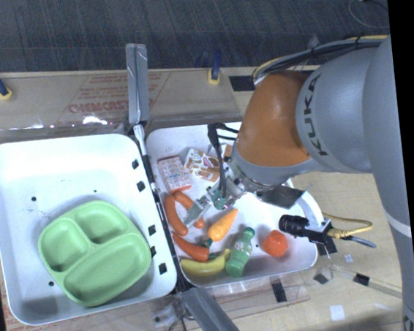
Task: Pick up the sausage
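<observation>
Two white bins share the counter — the sausage (178, 214) lies at the right bin's (305, 257) left side, fingers (212, 198) just beside it; whether apart, I cannot tell.

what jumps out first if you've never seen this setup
The big grey arm with its orange band fills the right side, reaching down into the right bin, its claw low over a heap of toy food. Beside the claw lies the sausage, with a carrot, banana, green bottle and tomato nearby. In the left bin sits a green divided plate.
</observation>
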Robot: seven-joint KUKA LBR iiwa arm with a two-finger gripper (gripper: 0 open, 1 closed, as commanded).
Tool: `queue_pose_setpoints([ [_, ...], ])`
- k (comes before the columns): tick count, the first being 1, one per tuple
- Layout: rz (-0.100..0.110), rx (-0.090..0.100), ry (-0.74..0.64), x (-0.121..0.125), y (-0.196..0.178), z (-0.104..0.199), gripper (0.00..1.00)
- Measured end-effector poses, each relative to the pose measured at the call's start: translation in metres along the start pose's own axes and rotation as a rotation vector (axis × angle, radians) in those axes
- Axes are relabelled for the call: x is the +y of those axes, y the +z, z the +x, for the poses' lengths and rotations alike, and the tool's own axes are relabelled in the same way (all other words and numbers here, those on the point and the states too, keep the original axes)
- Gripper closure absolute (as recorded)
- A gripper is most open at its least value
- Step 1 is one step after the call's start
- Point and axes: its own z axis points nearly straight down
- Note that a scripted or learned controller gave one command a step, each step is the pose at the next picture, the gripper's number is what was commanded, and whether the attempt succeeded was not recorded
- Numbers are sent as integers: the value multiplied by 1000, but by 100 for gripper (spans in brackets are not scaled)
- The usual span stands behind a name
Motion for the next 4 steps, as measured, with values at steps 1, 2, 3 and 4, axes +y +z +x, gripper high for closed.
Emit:
queue_pose_setpoints([
  [1,1,1,-212,-21,83,-98,0],
  [2,0,0,-256,46,85,-78,0],
  [3,1,2,-320,32,100,-63,0],
  [4,1,2,-325,33,89,-63,100],
])
